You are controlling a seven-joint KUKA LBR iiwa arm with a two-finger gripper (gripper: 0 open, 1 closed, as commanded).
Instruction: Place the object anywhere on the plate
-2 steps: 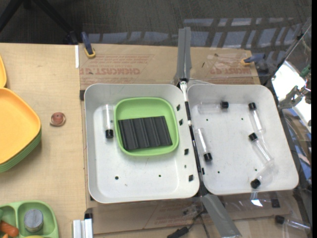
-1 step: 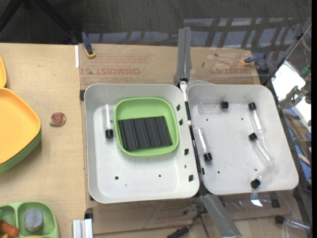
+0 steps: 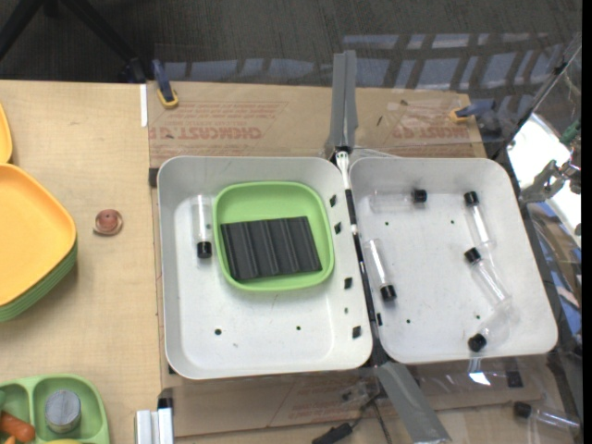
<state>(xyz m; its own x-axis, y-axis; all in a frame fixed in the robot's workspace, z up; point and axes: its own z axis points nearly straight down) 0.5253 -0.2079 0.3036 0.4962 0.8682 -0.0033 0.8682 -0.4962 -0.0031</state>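
Observation:
A green square plate (image 3: 270,191) sits in the upper middle of the left white bin (image 3: 259,340). A dark grey ribbed rectangular object (image 3: 275,248) lies flat on the plate and covers most of its floor. A clear tube with a black cap (image 3: 203,229) lies in the left bin, just left of the plate and apart from it.
Several clear tubes with black caps lie in the right bin (image 3: 435,331), among them one near its left wall (image 3: 380,271) and one at its right (image 3: 474,225). Yellow plates (image 3: 28,239), a small reddish disc (image 3: 108,221) and a green compartment tray (image 3: 51,414) rest on the wooden bench at left.

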